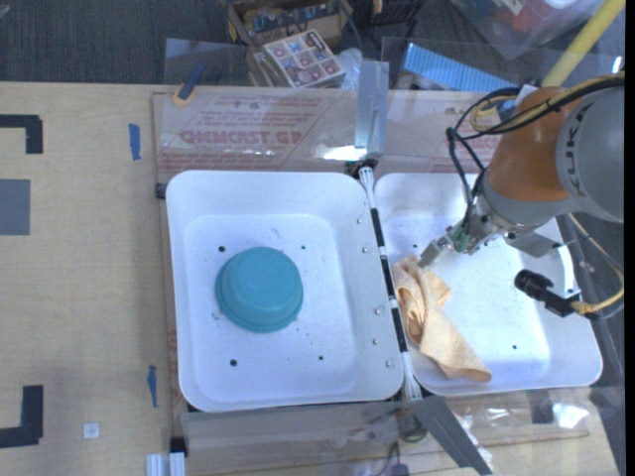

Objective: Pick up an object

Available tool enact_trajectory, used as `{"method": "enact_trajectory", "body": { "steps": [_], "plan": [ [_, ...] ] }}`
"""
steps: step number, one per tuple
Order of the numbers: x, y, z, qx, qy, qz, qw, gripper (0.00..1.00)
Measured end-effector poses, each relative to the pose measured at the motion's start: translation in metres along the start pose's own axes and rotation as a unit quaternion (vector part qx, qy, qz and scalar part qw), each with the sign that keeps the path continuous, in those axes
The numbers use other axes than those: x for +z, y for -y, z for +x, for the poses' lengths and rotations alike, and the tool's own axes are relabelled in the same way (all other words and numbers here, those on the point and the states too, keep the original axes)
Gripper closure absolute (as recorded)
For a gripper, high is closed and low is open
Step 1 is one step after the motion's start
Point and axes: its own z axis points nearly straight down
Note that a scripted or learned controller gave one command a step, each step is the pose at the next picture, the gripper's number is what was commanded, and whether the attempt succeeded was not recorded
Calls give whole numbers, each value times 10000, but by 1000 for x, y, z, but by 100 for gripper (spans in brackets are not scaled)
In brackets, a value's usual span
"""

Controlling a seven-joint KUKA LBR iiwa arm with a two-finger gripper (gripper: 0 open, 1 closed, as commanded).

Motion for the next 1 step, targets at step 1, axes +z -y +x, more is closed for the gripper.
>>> {"method": "enact_trajectory", "body": {
  "steps": [1],
  "plan": [
    [-25, 72, 42, 971, -25, 40, 9953, 0]
  ]
}}
